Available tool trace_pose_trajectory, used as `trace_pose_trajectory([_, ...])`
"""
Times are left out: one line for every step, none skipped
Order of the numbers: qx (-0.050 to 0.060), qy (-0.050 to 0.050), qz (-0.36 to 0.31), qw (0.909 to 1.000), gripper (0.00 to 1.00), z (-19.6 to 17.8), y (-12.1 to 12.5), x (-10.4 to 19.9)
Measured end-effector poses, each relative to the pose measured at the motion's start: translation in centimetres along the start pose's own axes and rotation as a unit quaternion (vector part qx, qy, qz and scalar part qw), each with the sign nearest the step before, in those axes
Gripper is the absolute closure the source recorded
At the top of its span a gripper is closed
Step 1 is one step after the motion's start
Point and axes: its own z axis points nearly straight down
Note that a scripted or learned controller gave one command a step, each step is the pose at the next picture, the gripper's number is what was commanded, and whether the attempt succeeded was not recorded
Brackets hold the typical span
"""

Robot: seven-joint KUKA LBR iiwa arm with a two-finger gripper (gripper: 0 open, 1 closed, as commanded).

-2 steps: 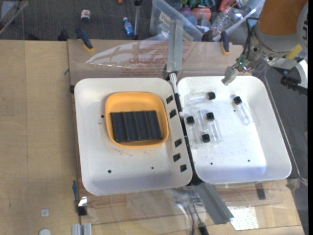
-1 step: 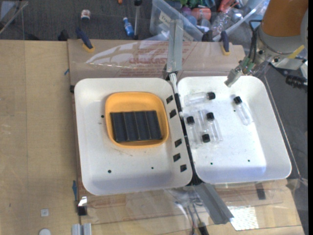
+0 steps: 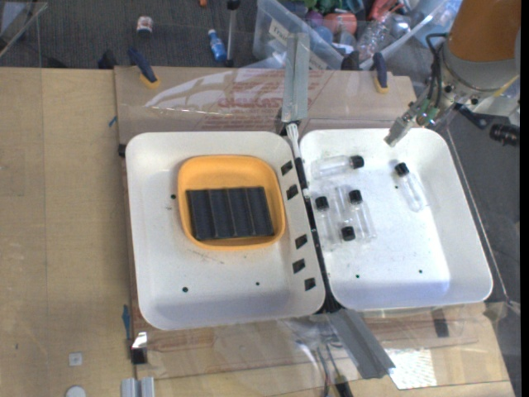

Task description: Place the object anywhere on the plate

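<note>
Light wood bench (image 3: 58, 222), near edge carrying clamp hardware and a clear plastic sheet below the bins. Two shallow white bins side by side: left bin (image 3: 157, 279), right bin (image 3: 430, 263), joined at a dark seam with five small black tabs along it. Left bin holds one orange plate (image 3: 188, 172), squarish with rounded corners; on it lies one dark grey ribbed slab (image 3: 230, 213). Right bin holds five clear vials with black caps: four clustered near the seam (image 3: 343, 209), one apart toward the far right (image 3: 409, 187); all lie on the bin floor, none on the plate. Hand (image 3: 403, 127) hovers over the far edge of the right bin, well apart from the vials, nothing between its fingers; whether open or closed, cannot tell. Orange arm band (image 3: 488, 19) above it. Behind the bins, cardboard sheet (image 3: 215, 98) with red print, unreadable. Beyond, dark carpet and one clear tub (image 3: 277, 19) of coloured items.
</note>
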Motion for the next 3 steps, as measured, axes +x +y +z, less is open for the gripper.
trace_pose_trajectory([0.0, 0.0, 0.055, 0.9985, 1.0, -1.4, -1.4, -1.2])
trace_pose_trajectory([0.0, -0.001, 0.012, 0.9999, 1.0, -0.8, -1.9, -2.4])
trace_pose_trajectory([0.0, 0.0, 0.109, 0.9941, 1.0, -2.4, -2.7, -3.4])
